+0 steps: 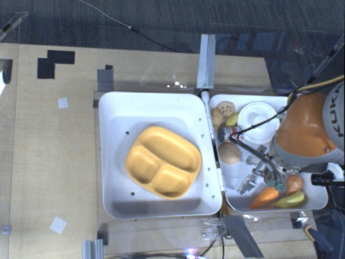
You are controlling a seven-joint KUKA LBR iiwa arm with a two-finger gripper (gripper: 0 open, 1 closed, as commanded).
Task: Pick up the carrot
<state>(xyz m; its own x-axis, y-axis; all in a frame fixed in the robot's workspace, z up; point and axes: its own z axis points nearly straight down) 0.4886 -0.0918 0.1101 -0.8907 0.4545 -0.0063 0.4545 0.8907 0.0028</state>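
The carrot [264, 197], orange with a green top, lies in the right bin [233, 201] near its front wall. My gripper [252, 180] hangs low over that bin, just to the left of the carrot and slightly behind it. Its metal fingers [248, 186] stand apart, open, with nothing between them. The carrot rests on the bin floor, apart from the fingers. The arm's orange band [303, 127] hides the bin's right middle.
Beside the carrot lie a yellow-green banana [291, 200] and a peach-coloured ball [295, 183]. Further back are a beige egg-like object [229, 154], a cookie [223, 111] and a white cup [259, 116]. The left bin [113, 144] holds a yellow divided plate [163, 161].
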